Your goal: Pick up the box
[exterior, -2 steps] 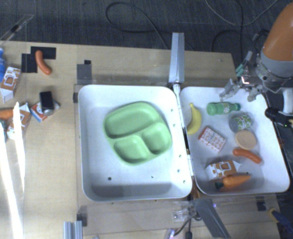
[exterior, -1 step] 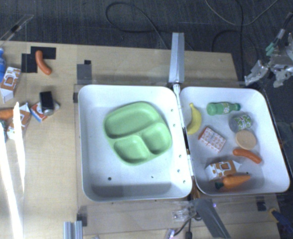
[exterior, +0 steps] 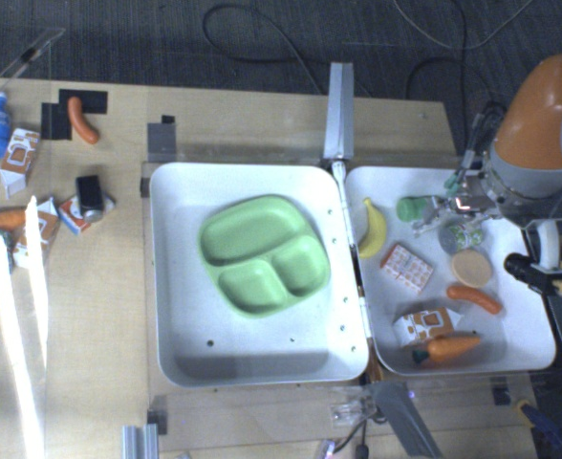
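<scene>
jaws' state unclear, gripper (exterior: pixel 461 202) over right bin (exterior: pixel 539 352) with box (exterior: pixel 406 267), banana (exterior: pixel 371 228)

Bench (exterior: pixel 90 352) matt wood; bins (exterior: pixel 262 361) prob. glossy plastic.

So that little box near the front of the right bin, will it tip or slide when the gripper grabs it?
The box looks like a small carton lying flat, so probably light and apt to slide on the smooth bin floor. The carrot lies right against it, so a push may shift both. Its sides might dent under a hard squeeze.
</scene>
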